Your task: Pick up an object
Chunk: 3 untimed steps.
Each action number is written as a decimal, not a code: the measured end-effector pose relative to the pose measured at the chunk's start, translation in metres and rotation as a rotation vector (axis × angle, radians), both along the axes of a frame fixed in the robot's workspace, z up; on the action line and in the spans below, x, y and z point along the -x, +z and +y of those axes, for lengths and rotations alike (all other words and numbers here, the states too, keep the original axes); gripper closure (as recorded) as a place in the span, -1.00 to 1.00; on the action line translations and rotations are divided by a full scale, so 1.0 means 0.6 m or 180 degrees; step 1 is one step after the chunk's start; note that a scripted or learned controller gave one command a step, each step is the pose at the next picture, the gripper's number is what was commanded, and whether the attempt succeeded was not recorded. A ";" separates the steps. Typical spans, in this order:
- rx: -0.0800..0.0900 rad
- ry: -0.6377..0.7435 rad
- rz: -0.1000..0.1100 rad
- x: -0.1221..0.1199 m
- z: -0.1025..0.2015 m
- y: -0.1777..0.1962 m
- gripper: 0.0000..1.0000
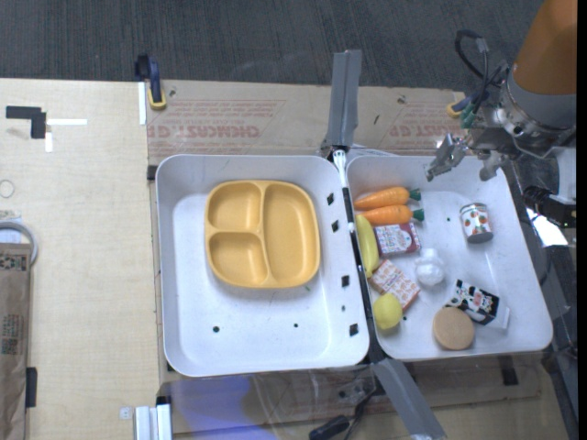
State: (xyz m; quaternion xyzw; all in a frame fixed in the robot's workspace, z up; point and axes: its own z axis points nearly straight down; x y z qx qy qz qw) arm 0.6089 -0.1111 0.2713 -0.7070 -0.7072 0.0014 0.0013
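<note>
Small can [474, 222]: upright in right bin [523, 264], just below the fingers, apart from them.
Gripper [468, 159]: over the bin's far edge; fingers spread open, nothing between them.
Carrots [383, 205]: two, left of the fingers, below.
Yellow divided plate [263, 234]: left bin [183, 319], well apart.

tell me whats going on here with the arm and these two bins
A robot arm reaches in from the right, its gripper open and holding nothing, above the far edge of the right bin. That bin holds the pickable items: two carrots, a banana, a lemon, a small can, some packets and a round cookie. The left bin holds a yellow divided plate. Nothing has been picked up yet.
</note>
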 end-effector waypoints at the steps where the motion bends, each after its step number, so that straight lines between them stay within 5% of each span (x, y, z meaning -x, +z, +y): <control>1: 0.0001 -0.0032 -0.0011 -0.007 0.021 -0.284 -1.00; 2: 0.0003 0.0510 0.0005 -0.081 0.000 -0.300 -1.00; 3: -0.0002 0.0506 0.0028 -0.078 -0.001 -0.287 1.00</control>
